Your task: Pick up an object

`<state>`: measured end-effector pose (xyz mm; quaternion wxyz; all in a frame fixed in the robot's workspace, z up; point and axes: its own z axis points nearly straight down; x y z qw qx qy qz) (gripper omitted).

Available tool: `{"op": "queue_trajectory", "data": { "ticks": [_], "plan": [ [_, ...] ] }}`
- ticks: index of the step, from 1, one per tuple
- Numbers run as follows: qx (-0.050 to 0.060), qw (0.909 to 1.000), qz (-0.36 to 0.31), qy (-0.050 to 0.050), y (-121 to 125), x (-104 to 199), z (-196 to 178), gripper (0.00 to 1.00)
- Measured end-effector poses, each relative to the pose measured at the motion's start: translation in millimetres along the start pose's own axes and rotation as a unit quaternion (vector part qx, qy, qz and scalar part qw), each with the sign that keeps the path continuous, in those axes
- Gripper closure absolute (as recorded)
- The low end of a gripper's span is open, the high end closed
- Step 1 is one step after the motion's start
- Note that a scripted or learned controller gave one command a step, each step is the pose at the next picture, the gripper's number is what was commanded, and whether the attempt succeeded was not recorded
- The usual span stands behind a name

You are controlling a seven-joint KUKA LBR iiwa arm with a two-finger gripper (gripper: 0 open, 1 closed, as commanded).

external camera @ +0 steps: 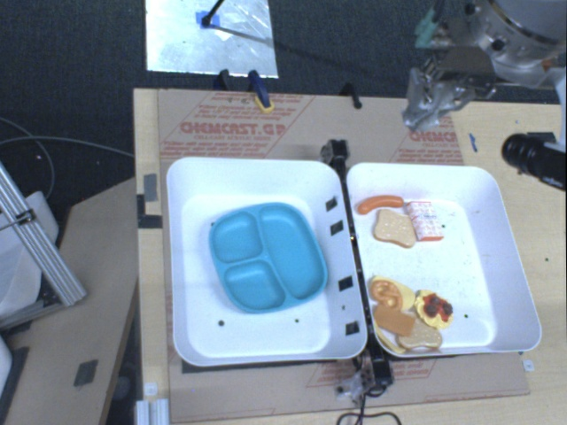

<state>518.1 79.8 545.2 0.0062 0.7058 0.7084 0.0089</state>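
Overhead slanted view of a table (89,237) carrying 2 shallow white bins side by side; the left bin (195,326) holds a blue 3-compartment plate (266,257); the right bin (496,255) holds toy food. Near its far left corner lie an orange-red sausage (379,204), a tan bread slice (393,228) just beside it, and a small red-and-white packet (423,220) touching the bread; at its near left corner sits a cluster of flat pieces, including an orange tomato slice (384,290) and a yellow piece with a red centre (434,307).

The gripper (429,113) hangs above the table beyond the right bin's far edge, well apart from every item; whether it is spread or closed cannot be told, and nothing is held.

Judged from looks, these are light, stiff plastic pieces, probably slippery; the sausage, rounded and lying alone, seems the easiest hold, pinched across its middle.

Readable print: "CHEMCAST GP" in red on the brown sheet (230,122) under the bins.
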Motion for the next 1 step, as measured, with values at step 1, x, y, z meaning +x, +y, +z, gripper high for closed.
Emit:
{"op": "queue_trajectory", "data": {
  "ticks": [1],
  "plan": [
    [0.015, 0.9999, -0.002, -0.002, -36.3, 37.5, 127.0, 1.00]
  ]
}}
